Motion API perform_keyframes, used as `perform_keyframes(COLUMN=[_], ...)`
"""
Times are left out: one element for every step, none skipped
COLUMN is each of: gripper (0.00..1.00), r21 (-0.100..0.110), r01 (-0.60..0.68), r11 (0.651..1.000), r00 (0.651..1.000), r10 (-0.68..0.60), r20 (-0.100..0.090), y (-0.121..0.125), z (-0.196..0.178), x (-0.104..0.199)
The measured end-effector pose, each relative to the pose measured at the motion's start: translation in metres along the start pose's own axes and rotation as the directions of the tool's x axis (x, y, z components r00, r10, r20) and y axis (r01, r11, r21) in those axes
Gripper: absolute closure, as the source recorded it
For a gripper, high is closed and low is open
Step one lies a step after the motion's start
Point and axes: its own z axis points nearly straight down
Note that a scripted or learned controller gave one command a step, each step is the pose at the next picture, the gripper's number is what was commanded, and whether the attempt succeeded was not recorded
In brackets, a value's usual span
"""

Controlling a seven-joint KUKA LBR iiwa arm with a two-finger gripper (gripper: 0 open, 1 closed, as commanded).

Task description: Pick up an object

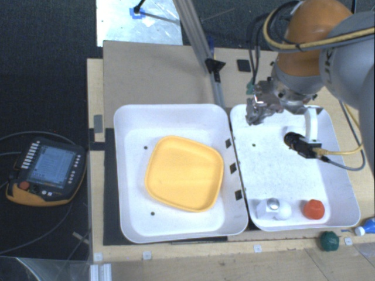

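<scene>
Camera view has the gripper (256, 115) hanging over the back-left corner of the right bin (337, 157), arm bent in from the right. Can't tell how it's set, nothing visibly held. Trouble is, the red thing (314, 209) and white ball (283, 212) sit along the front wall, well apart, so a straight drop probably grabs nothing. Yellow plate (184, 172) is in the left bin (126, 157).
</scene>
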Motion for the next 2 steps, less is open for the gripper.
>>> perform_keyframes(gripper=[1.00, 1.00], r21=[0.000, 0.001], r01=[0.001, -0.001], r11=[1.000, 1.000], r00=[1.000, 1.000], r10=[-0.001, 0.001], r20=[0.000, 0.000], y=[0.004, 0.015], z=[-0.002, 0.013], x=[0.056, 0.100])
